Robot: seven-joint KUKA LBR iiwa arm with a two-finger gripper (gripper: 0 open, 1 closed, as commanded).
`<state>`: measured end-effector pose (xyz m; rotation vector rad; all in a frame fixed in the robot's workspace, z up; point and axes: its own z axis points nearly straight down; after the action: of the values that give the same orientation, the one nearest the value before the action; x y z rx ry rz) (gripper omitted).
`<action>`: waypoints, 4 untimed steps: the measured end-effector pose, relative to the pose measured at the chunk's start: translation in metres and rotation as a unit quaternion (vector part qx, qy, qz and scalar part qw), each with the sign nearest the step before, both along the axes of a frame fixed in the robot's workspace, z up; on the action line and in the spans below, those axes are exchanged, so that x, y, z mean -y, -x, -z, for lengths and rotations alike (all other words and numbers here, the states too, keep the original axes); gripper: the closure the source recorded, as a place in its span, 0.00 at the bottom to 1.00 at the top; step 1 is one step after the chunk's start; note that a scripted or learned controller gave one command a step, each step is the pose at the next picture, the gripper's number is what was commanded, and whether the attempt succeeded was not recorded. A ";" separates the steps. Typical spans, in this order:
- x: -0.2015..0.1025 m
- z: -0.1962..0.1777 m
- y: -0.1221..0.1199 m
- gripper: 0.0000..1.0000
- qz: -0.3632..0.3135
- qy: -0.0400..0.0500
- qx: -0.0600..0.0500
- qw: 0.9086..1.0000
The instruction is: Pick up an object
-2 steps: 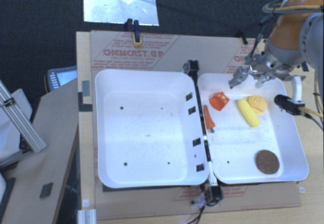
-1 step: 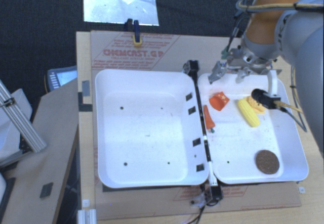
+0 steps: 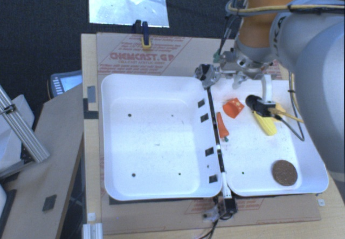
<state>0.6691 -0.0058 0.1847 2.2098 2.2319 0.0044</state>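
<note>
My gripper (image 3: 207,75) hangs over the far left corner of the right bin (image 3: 310,162), close to the divide between the two bins. Nothing shows in it. In the right bin, a small orange piece (image 3: 233,107) lies just in front of and right of the gripper. A thin orange carrot with a green tip (image 3: 221,126) lies along the bin's left wall. A yellow corn cob (image 3: 264,122) sits in the middle, and a brown round disc (image 3: 284,172) rests near the front right corner.
The left bin (image 3: 156,141) stands beside the right one, with black clips (image 3: 209,151) along the shared rim. The grey arm and its orange band (image 3: 269,11) fill the upper right. A yellow clamp (image 3: 145,35) stands behind the bins.
</note>
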 end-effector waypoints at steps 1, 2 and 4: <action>-0.050 0.000 0.000 0.00 0.000 0.000 0.000 1.000; 0.002 -0.021 0.141 0.00 0.008 0.001 -0.005 1.000; -0.068 -0.079 0.154 0.00 0.009 0.002 0.002 1.000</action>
<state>0.5149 0.0621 0.2642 2.2261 2.2076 0.0062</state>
